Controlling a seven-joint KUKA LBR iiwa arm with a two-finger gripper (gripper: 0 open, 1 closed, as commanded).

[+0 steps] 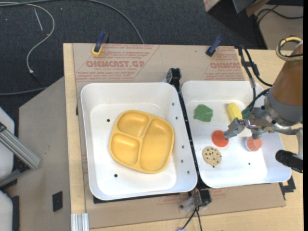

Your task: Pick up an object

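Note:
The right bin [240,174] holds several small toy foods. A green leafy piece [203,113] and a yellow corn cob [234,111] lie toward the back. A red-orange round piece [220,138] and a speckled cookie [211,155] sit in the middle, and an orange-pink piece [253,144] lies to the right. My gripper [244,133] hangs open over the bin, one finger [235,128] near the red-orange piece and the other above the orange-pink piece. Nothing is between the fingers.
The left bin [96,105] holds a yellow divided plate [142,141]. A black divider with clamps [174,76] runs between the bins. The arm's orange band [291,83] and cables [248,64] stand over the right bin's far right corner.

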